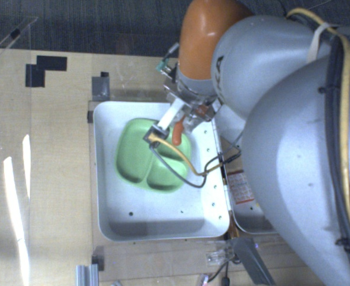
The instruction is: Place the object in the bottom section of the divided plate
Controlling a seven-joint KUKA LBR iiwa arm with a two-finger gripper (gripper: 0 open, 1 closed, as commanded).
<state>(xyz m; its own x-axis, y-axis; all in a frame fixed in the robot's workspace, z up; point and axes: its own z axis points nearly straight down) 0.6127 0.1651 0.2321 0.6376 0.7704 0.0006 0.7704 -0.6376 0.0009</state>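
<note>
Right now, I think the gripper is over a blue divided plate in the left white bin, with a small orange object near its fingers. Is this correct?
Not quite: the plate is green, not blue. The camera view shows the gripper over a green divided plate in the left white bin, with a small orange object near its fingers. Whether the fingers hold that object I cannot tell.

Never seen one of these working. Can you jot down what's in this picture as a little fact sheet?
Arm: grey, orange band, reaching in from the right
Gripper: over the plate's upper right part
Orange object: small, at the fingers; whether it is gripped is unclear
Divided plate: green, lying in the bin
Bin: shallow, white, holding the plate
</note>
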